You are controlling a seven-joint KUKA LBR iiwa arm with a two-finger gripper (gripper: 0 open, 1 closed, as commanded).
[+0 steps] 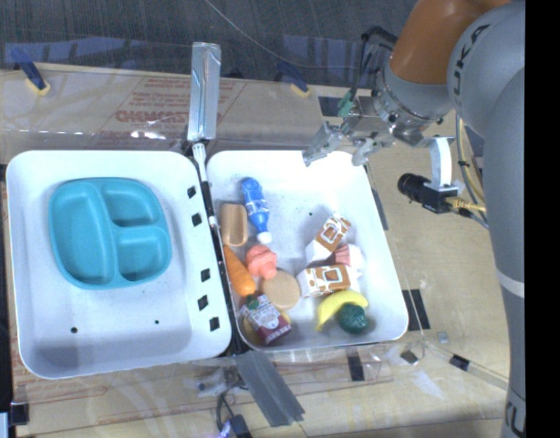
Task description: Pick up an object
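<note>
Camera view: gripper [339, 146], fingers spread and empty, hovers over the right bin's [376, 210] far rim; the blue bottle [253, 202] below, likely light, stiff and slippery, is best grasped mid-body.

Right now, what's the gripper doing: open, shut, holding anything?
Gripper: open, holding nothing, above the far edge of the right bin, apart from the toy food.

Teal divided tray [109, 230] in the left white bin [43, 354], both bins side by side on the desk [444, 272].
</note>
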